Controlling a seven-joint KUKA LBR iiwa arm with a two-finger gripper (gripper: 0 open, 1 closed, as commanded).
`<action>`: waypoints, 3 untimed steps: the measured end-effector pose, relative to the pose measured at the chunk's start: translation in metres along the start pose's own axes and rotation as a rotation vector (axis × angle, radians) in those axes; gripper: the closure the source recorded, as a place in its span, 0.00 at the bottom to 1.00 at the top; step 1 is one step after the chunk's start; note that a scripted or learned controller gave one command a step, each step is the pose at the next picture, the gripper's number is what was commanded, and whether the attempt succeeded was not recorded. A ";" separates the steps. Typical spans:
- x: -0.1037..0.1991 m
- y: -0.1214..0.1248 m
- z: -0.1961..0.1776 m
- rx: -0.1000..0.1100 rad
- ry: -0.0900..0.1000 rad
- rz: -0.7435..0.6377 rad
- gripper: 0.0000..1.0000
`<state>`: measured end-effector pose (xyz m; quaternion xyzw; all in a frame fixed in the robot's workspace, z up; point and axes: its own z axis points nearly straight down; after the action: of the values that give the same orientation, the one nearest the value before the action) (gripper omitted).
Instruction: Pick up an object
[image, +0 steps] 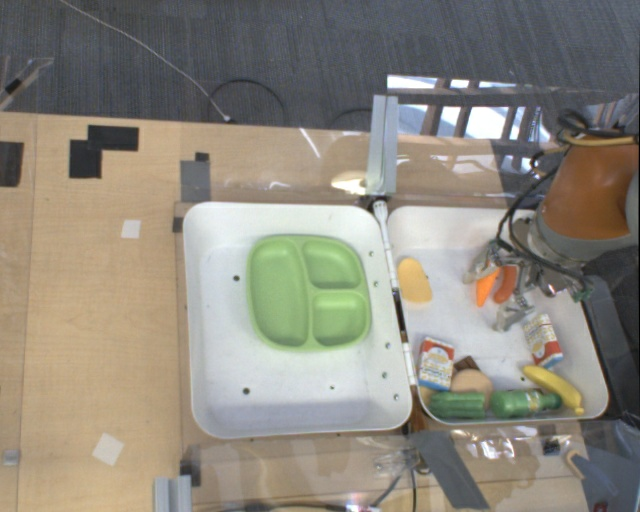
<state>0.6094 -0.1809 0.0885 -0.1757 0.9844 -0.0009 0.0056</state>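
My gripper (503, 292) hangs over the upper middle of the right bin (445, 228), below the arm's orange band (597, 190). A small orange carrot-like piece (485, 290) sits right at the gripper's left side, touching or nearly touching it; I cannot tell whether it is held. Lower in the same bin lie a yellow-orange fruit (414, 280), a small carton (435, 363), a beige lump (472, 381), a green cucumber (457, 405), a green bottle (521, 402), a banana (553, 386) and a small packet (543, 340).
The left bin (215, 390) holds a green divided plate (308, 291). A metal post (382, 145) stands behind the rims where the two bins meet. The wooden bench (90, 330) spreads to the left.
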 end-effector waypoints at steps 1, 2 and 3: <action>-0.006 -0.001 -0.016 0.008 -0.018 -0.003 1.00; -0.034 0.052 -0.120 0.001 -0.005 0.286 1.00; -0.032 0.052 -0.117 0.000 0.000 0.288 0.00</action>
<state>0.6204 -0.1213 0.2059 -0.0325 0.9995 -0.0002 0.0059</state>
